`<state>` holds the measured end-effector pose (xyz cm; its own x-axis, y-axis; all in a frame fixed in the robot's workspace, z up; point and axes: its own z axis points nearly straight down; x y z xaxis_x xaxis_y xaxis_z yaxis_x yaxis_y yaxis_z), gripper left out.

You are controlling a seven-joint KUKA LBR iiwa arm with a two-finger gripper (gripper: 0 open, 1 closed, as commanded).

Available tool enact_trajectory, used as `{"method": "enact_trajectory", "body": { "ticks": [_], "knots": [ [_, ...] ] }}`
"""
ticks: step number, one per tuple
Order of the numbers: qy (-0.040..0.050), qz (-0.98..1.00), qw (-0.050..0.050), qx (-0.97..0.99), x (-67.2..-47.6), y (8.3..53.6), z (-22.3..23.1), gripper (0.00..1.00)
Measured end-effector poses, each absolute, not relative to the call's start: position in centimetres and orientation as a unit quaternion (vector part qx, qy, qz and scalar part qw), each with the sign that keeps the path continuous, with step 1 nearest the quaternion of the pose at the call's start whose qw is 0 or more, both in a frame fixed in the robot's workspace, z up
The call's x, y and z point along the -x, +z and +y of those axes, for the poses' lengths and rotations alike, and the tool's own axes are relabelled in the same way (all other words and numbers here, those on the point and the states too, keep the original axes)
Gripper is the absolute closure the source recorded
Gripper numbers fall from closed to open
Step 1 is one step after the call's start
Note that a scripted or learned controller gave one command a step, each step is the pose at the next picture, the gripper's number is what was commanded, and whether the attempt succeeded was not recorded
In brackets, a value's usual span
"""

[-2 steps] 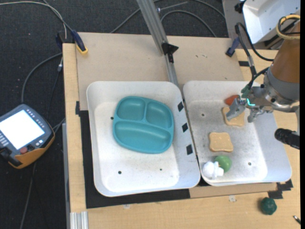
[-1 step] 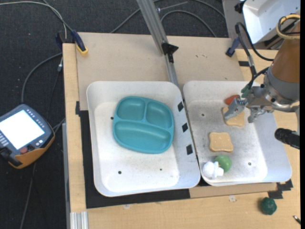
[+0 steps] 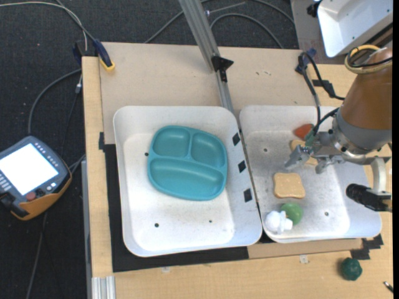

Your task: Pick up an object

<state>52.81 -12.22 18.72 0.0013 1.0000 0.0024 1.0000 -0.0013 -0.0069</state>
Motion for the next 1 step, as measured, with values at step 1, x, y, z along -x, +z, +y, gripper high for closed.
{"method": "enact_trajectory", "body": {
  "ticks": [1],
  "knots": [
    [0.0011, -0.707, 0.003, 0.707, -52.93, 12.76, -12.90, 0.00]
  ]
}}
